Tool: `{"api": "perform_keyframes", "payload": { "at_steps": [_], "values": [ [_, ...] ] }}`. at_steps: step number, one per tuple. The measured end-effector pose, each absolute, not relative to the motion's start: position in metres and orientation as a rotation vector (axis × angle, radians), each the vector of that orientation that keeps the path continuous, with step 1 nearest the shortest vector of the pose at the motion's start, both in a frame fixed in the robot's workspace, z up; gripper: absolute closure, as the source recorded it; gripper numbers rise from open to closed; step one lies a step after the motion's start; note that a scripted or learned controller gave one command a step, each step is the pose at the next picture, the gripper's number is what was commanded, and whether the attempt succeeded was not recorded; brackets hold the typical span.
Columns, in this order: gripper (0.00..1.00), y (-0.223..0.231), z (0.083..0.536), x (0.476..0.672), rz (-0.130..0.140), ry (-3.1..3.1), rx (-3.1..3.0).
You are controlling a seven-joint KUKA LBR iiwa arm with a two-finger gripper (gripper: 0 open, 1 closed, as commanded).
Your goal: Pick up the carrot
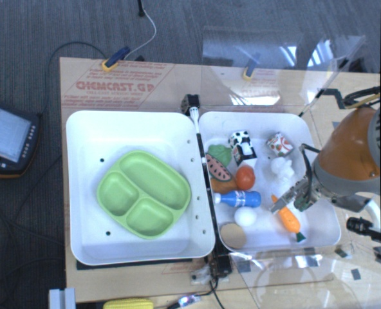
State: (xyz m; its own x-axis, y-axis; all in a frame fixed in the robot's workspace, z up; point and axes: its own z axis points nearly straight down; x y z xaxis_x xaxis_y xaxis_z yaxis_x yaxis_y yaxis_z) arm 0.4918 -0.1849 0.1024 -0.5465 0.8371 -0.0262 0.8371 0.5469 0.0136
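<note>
Small orange plastic carrot (289, 220) with green tip, lying slanted in right white bin (319, 235). Claw (298, 196) just above, spread. Nearby: white ball (245, 217), blue-white bottle (240, 199).

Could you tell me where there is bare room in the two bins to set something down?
The left bin has open floor all around the green divided plate, widest along its far and left walls. The right bin is crowded; its near right corner, beyond the carrot and gripper, has a small bare patch.
</note>
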Motion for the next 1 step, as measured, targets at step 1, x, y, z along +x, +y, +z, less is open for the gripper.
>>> {"api": "perform_keyframes", "payload": {
  "at_steps": [1],
  "values": [
    [1.0,-0.1315,0.151,0.4912,0.0,2.613,1.741]
  ]
}}
